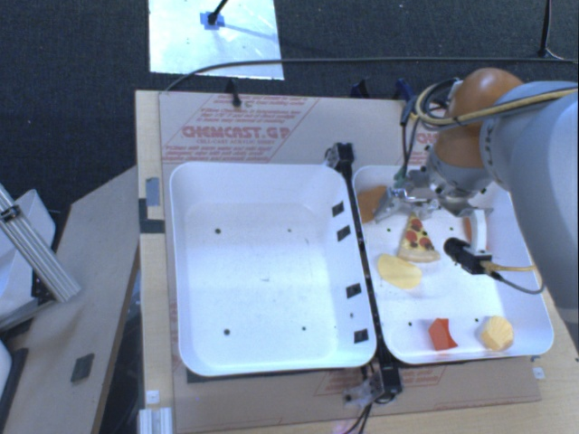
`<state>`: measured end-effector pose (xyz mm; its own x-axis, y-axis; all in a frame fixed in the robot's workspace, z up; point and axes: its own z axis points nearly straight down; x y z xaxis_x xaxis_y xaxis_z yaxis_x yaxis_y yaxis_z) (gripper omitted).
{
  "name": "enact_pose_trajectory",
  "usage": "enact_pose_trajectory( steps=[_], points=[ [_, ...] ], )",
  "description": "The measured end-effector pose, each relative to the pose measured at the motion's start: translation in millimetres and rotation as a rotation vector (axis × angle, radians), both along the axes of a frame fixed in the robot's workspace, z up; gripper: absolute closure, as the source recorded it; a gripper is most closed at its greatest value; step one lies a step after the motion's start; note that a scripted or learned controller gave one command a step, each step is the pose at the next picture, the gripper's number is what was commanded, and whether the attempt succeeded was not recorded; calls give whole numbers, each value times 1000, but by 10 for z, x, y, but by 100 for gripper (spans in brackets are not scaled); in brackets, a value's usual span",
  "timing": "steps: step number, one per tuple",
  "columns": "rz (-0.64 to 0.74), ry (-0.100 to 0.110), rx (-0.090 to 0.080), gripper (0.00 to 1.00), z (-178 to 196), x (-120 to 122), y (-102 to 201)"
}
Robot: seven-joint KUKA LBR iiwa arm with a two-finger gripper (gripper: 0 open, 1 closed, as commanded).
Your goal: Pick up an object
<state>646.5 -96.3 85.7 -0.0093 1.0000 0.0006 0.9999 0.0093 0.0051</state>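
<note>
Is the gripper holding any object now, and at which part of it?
It cannot be told. The gripper is low in the right bin, right over the pizza slice.

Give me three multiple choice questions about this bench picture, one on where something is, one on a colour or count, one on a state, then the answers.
1. Where does the pizza slice lie?
A. left bin
B. right bin
C. on the cardboard

2. What colour is the small block near the right bin's front edge?
A. red
B. blue
C. green

3. How does the gripper stand relative to the pizza slice?
A. far off over the left bin
B. close above it, at its far end
C. outside both bins

Answers: 1 B, it rests on the right bin's floor. 2 A, it reads red-orange. 3 B, the metal gripper hangs just beyond the slice's tip.
</note>
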Motion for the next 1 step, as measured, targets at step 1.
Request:
enact_pose_trajectory(
  steps=[1],
  points=[
    [-7, 4, -1, 0, -11, -175, 42]
  ],
)
